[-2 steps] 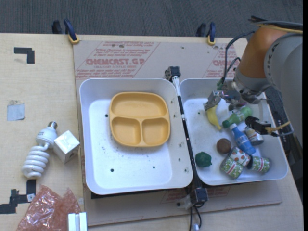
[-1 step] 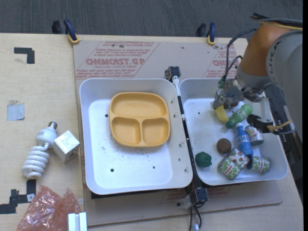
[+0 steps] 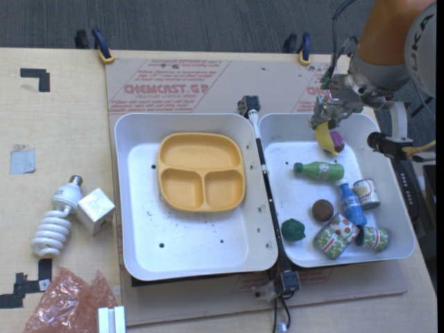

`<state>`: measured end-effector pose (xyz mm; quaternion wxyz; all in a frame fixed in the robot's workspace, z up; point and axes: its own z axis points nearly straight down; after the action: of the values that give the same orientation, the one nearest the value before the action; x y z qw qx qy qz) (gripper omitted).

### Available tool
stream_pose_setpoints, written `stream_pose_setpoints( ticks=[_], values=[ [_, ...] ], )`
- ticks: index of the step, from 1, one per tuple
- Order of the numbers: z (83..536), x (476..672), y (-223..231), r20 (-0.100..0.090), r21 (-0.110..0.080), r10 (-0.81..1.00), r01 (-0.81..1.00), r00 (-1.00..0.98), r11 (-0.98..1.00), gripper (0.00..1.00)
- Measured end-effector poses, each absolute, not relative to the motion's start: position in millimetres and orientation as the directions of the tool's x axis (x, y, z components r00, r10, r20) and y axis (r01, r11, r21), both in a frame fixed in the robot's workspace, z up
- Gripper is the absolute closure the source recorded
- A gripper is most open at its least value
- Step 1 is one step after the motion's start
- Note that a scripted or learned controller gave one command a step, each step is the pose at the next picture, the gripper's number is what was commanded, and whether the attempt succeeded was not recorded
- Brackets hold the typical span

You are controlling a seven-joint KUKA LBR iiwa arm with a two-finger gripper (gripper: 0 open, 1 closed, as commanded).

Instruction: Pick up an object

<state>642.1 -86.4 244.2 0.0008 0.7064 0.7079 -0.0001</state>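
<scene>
A yellow banana-like object (image 3: 325,138) is seen clamped between the gripper (image 3: 327,120) fingers, raised over the right bin's (image 3: 277,127) far side. The grip is best kept firm and the lift vertical, so 1 object alone is carried.

A pale wooden bench top (image 3: 55,137) fills most of the view. Beyond its far edge lies dark grey carpet (image 3: 208,9). A brown printed board (image 3: 173,85) rests on the bench, held at its far edge by two blue-and-yellow clamps (image 3: 102,46). Black tape marks (image 3: 38,78) sit left of the board. Lighting is even.
</scene>
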Motion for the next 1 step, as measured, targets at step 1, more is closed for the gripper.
stream_pose_setpoints(
  ticks=[1],
  values=[
    [280.0,657.9,-74.4,-0.002,0.001,1.0,1.0,-0.002,0.002,1.0]
  ],
)
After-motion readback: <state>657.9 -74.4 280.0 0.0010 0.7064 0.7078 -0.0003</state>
